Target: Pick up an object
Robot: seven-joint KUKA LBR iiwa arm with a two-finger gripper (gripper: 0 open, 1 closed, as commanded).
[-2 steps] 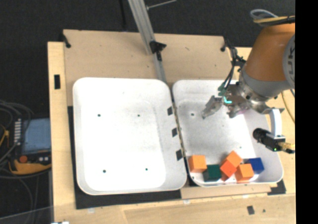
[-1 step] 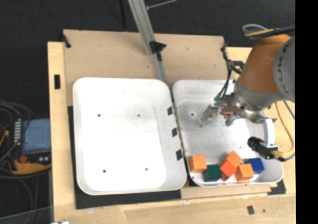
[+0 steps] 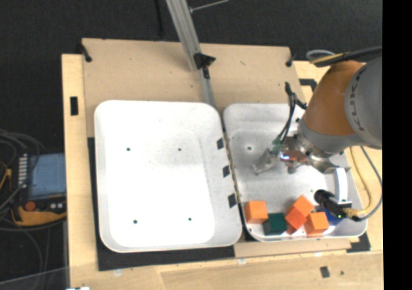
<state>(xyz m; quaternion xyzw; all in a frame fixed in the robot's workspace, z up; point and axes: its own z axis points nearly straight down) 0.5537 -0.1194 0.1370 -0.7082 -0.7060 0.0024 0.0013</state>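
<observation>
Orange cubes (image 3: 297,213) — smooth, blocky — beneath metal pincer (image 3: 265,163)

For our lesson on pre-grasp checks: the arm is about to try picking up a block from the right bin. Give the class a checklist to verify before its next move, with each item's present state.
1. Targets are present: ok. Three orange cube-shaped blocks and a dark green block lie along the near edge of the right white bin.
2. Gripper is over the right bin: ok.
3. Gripper is above a block: not ok. It hangs over bare bin floor, apart from the cluster.
4. Finger opening: cannot tell.
5. Blocks are spaced for a clean grasp: not ok. The green block and two orange ones sit crowded together.
6. Nothing is already held: cannot tell.
</observation>
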